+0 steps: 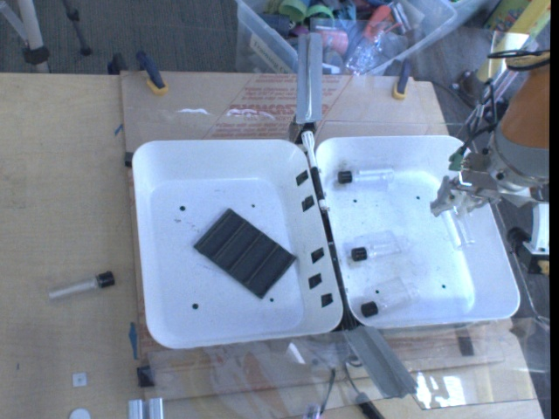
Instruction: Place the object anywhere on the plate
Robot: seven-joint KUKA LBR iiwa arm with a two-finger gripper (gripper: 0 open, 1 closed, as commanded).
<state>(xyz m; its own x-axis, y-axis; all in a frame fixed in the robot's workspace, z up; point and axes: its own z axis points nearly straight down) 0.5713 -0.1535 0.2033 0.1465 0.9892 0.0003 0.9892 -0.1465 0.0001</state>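
Tabletop carries two white bins side by side. Left bin: dark ribbed plate flat, near centre. Right bin: three clear vials with black caps – top, middle, lower. Claw over right bin's right side, clear vial looks pinched between fingers, well apart from plate. Stray vial on tabletop, left of bins.

A clear tub of toys sits behind the bench; a vial lies on it.

Dark plate lies in left bin; gripper over right bin with three vials.
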